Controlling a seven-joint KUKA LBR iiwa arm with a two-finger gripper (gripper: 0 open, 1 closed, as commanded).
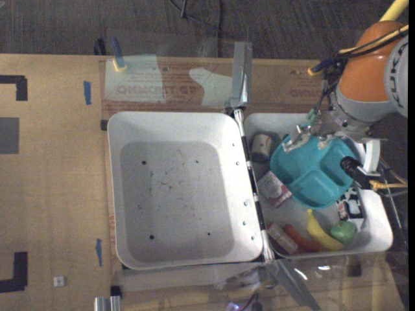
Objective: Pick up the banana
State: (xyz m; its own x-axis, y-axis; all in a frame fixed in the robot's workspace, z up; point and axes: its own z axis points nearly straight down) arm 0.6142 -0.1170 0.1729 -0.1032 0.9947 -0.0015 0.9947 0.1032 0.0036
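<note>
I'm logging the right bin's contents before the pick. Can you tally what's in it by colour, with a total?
Teal: 1, the divided plate
Yellow: 1, the banana
Green: 1, the apple
Red: 1, the long red item
Grey: 1, the can
Pink and white: 1, the packet
Black and white: 1, the small item
Total: 7 that I can make out

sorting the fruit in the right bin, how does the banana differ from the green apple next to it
The banana is yellow, the apple green. The banana is long and curved, running from upper left to lower right; the apple is round and compact. The banana spans more of the bin floor than the apple. Both lie in the right bin's near corner, touching or nearly so, below the teal tray.
</note>
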